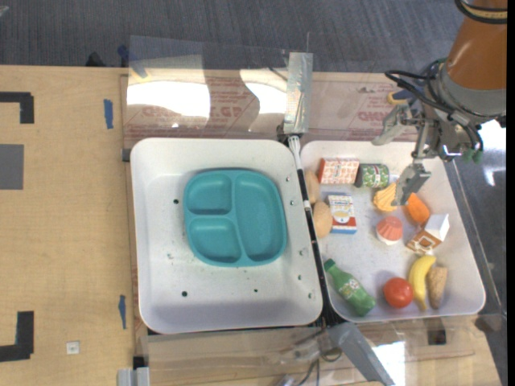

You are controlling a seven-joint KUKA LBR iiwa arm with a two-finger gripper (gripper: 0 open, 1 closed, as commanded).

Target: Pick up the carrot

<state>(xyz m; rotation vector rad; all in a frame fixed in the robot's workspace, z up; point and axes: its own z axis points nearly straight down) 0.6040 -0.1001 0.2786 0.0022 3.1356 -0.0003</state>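
Two white bins sat on the desk; in the right bin (471, 296), the gripper (413, 179) hung with its state impossible to tell. The carrot (417, 207), a short orange piece, lay just near and right of it.

Red print runs along the cardboard strip (201, 111) behind the bins and on the small cartons (338, 170), all too blurred to read.

Grey arm (481, 47) with orange band entering from upper right, gripper (414, 179) pointing downward, lowered
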